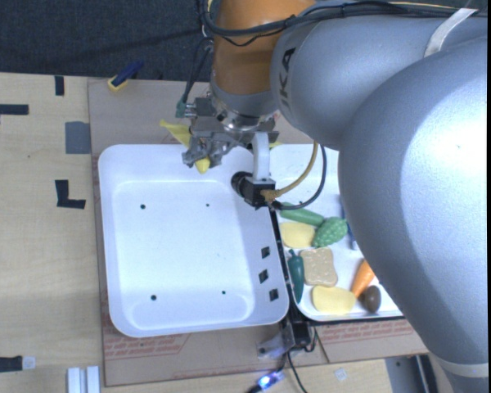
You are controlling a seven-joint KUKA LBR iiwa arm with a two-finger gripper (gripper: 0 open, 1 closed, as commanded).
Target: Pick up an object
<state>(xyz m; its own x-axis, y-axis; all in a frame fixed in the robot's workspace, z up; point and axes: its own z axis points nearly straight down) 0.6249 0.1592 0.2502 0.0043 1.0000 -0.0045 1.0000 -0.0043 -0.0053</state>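
Hovering over the left bin's [119, 219] far rim, our claw [203, 155] grips a yellow object [198, 164]; remaining toys sit in the neighbouring bin [307, 158].

The arm [393, 137] is built of broad, smooth grey shells with a soft sheen — rounded and bulky. A glossy orange band [250, 27] is set above the wrist. Black cables [335, 8] are looped over the orange section and along the grey casing. Below it, the gripper [206, 150] is made of dark grey metal parts, with a white plate beside it and a black cylindrical fitting joined to a curved cable.
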